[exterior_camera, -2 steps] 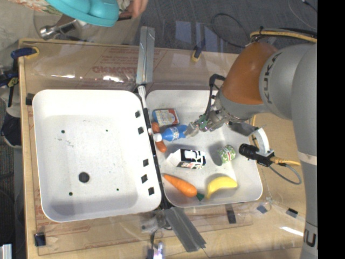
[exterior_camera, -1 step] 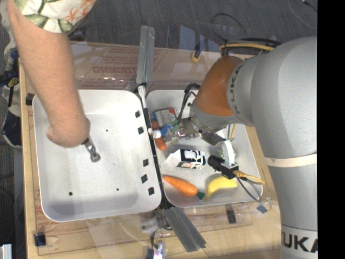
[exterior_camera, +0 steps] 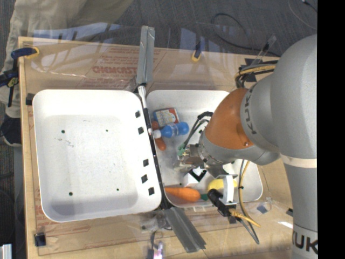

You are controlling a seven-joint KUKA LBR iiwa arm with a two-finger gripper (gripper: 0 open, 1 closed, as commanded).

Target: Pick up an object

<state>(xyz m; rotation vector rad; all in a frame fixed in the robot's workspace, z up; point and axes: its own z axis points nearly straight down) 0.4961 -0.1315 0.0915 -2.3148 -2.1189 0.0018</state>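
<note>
While the arm hangs low over the right-hand bin, this is how the camera view reads:

Arm: grey KUKA arm with an orange band point(exterior_camera: 233, 124), reaching in from the right and bent down over the right white shallow plastic bin point(exterior_camera: 183, 96).

Gripper: two-finger gripper point(exterior_camera: 190, 161), low inside the right bin among the clutter. The wrist and cables hide its tips, so I cannot tell whether it is spread or pressed together, and nothing can be seen held.

Likely target: orange tapered carrot-shaped toy point(exterior_camera: 183, 193), lying flat on the bin floor by the near wall, just below the gripper in the view and a little to its left.

Carrot axis: long axis runs roughly left to right in the view, along the bin's near wall; thin tip points left, thick end with a green stub points right. I judge a grasp would close best across that axis.

Other things near the gripper: a blue plastic bottle point(exterior_camera: 175, 129) just above and left of it, lying with its cap end towards the bin's divider; a small red and white printed carton point(exterior_camera: 166, 115) beyond the bottle; a yellow rounded toy point(exterior_camera: 216, 185) below and right of the gripper, beside the carrot's thick end.

Left white shallow plastic bin point(exterior_camera: 86, 99): well apart from the gripper, to its left.

Task state: not yet done, by my judgement.
</note>
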